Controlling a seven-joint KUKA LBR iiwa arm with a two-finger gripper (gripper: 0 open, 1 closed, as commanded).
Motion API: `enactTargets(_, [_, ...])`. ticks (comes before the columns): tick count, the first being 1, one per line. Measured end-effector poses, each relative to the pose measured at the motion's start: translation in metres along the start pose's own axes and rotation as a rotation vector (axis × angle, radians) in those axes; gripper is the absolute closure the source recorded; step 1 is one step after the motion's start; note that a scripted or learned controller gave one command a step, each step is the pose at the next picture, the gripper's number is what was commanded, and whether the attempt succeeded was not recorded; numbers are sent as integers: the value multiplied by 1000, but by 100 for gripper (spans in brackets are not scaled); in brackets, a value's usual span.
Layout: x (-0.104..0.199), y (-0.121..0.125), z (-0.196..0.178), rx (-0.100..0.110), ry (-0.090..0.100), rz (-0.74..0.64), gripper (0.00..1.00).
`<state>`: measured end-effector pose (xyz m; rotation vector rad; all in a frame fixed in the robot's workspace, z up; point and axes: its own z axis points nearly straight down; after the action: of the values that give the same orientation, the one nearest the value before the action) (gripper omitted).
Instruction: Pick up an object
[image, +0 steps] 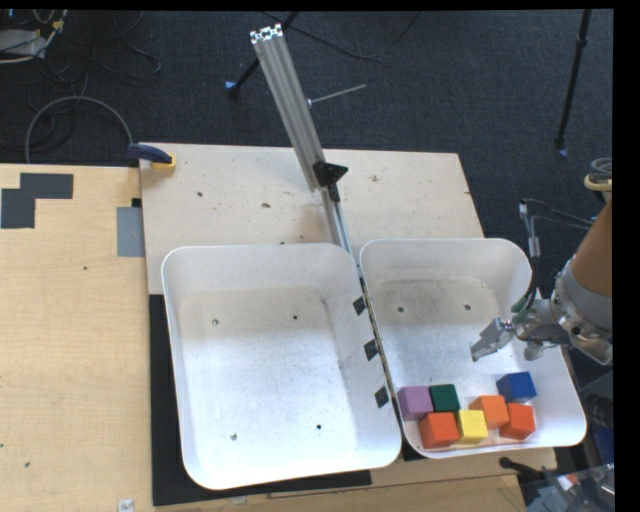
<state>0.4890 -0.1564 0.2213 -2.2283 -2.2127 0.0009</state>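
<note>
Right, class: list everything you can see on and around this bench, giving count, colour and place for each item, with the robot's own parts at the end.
Bins: 2, white; left bin, right bin, side by side.
Blocks: 7, in the right bin's near corner: purple block, green block, blue block, yellow block, three orange blocks.
Aluminium bar: 1, silver, slanting above the bins.
Clamp: 1, blue and yellow, bench's far left corner.
Arm: 1, grey, right edge.
Hand: 1, grey, over the right bin, above the blocks.

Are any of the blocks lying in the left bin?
No: all the coloured blocks, among them the purple block and the blue block, sit clustered at the near end of the right bin.
</note>
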Motion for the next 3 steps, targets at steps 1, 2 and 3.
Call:
enactTargets(1, [-9,-2,-185,-8,-3,-8,0])
enactTargets(2, [-8,-2,-180,1,-1,-13,0])
enactTargets(3, [-53,20,25,9,2,-5,0])
